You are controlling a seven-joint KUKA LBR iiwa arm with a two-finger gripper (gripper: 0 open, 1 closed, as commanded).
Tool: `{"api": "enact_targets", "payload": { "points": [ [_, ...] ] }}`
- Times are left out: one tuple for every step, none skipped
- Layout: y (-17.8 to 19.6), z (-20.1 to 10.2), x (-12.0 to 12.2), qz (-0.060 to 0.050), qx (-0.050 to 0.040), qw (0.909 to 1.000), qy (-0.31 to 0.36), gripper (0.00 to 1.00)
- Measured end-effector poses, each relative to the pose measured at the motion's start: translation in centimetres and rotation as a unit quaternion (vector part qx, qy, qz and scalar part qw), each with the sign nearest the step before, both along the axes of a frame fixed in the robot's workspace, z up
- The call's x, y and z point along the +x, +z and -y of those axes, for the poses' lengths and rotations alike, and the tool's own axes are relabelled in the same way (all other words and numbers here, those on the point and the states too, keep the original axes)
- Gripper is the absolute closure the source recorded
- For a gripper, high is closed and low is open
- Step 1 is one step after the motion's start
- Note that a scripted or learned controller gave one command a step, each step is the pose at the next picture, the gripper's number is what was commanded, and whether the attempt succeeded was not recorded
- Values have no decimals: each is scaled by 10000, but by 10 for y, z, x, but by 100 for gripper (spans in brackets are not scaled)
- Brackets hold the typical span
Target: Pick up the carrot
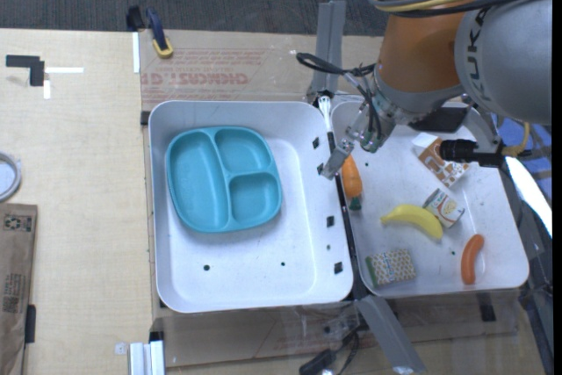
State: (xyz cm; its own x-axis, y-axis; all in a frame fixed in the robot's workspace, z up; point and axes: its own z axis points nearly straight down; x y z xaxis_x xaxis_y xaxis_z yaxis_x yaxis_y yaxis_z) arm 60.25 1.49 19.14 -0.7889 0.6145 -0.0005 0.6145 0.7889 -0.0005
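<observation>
The worktop (70,189) carries two shallow white bins side by side. The left bin (241,277) is the larger in view and holds a blue divided plate (224,178) with three compartments, lying toward the bin's upper left. The right bin (421,272) holds several smaller things: a yellow banana (413,219) near the middle, a small carton (445,208) just beside the banana's right end, a second packet (439,161) farther up, a speckled sponge-like block (390,265) near the lower edge, and a reddish sausage (471,258) at the lower right.

The grey arm (505,31) with its orange band (421,31) reaches in over the right bin's upper left corner. The jaws (342,158) hang at the bin's left wall; whether they are spread or pressed together cannot be told. The carrot (351,180) lies against the right bin's left wall, green end downward, its orange top touching or just beneath the jaws' tip.
</observation>
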Motion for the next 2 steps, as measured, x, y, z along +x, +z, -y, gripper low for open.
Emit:
{"api": "enact_targets", "payload": {
  "points": [
    [0, 65, -24, 4, 0, 9993, 373, 0],
    [-99, 158, 7, 17, -4, 9976, 689, 0]
  ]
}}
